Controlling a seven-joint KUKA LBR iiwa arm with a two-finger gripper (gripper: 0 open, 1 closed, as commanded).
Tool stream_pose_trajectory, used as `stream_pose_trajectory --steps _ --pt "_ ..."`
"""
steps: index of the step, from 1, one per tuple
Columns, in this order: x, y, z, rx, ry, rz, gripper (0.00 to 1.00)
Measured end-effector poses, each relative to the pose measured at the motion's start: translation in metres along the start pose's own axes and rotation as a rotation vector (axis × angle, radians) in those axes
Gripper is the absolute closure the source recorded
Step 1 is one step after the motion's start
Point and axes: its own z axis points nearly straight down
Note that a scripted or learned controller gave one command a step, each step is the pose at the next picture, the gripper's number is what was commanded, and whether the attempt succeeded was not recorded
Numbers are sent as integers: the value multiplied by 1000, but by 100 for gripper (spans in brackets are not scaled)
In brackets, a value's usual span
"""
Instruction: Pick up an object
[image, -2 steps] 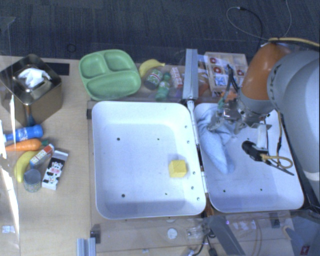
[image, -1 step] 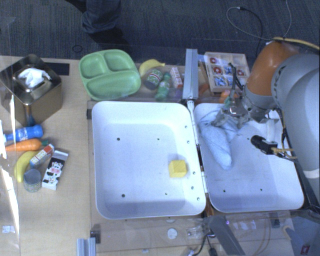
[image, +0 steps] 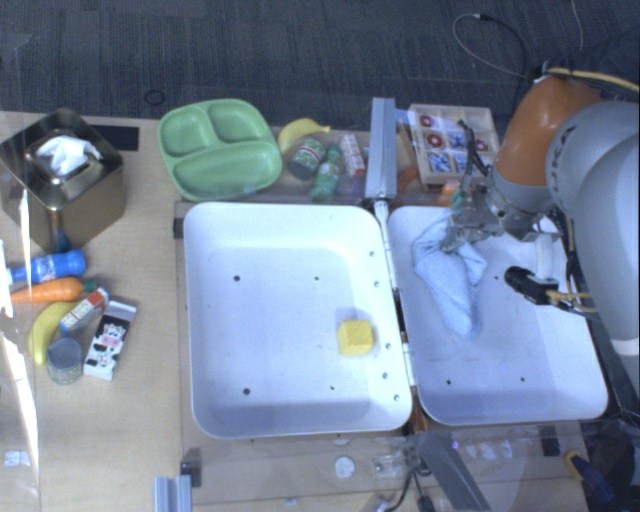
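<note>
A soft, crumpled pale-blue cloth (image: 450, 275) hangs pinched in the metal gripper (image: 468, 225), upper right; a yellow block (image: 356, 337) sits centre

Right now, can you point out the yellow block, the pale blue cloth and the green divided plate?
yellow block (image: 356, 337), camera view, middle of its top face.
pale blue cloth (image: 452, 283), camera view, middle of the crumpled fabric.
green divided plate (image: 222, 165), camera view, its large front compartment.
</note>
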Motion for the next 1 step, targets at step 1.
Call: stream_pose_trajectory --steps 1 --pt "62 -1 -84 0 0 34 100"
